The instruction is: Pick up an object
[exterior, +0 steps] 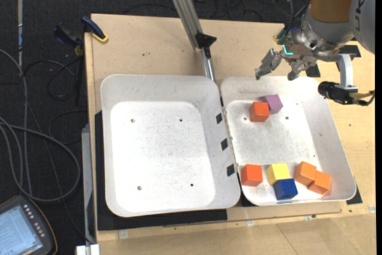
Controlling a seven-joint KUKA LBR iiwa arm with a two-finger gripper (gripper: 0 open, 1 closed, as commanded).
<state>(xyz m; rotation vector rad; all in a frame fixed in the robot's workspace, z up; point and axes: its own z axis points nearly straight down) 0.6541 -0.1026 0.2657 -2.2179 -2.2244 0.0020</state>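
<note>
My gripper point(280, 70) hangs above the far edge of the right bin point(334, 146), its two fingers spread open with nothing between them. Below and slightly left of it, an orange cube point(259, 111) sits touching a purple cube point(274, 103) in the bin's far part. Along the near wall lie an orange cube point(251, 174), a yellow cube point(277, 173), a blue cube point(285, 189) and two orange blocks point(313, 177) side by side.
The left bin point(113, 128) lies beside the right one. A slanted metal pole point(182, 0) ends at a bracket near the bins' shared far corner. Clamps point(89, 27) sit at the bench's far left corner.
</note>
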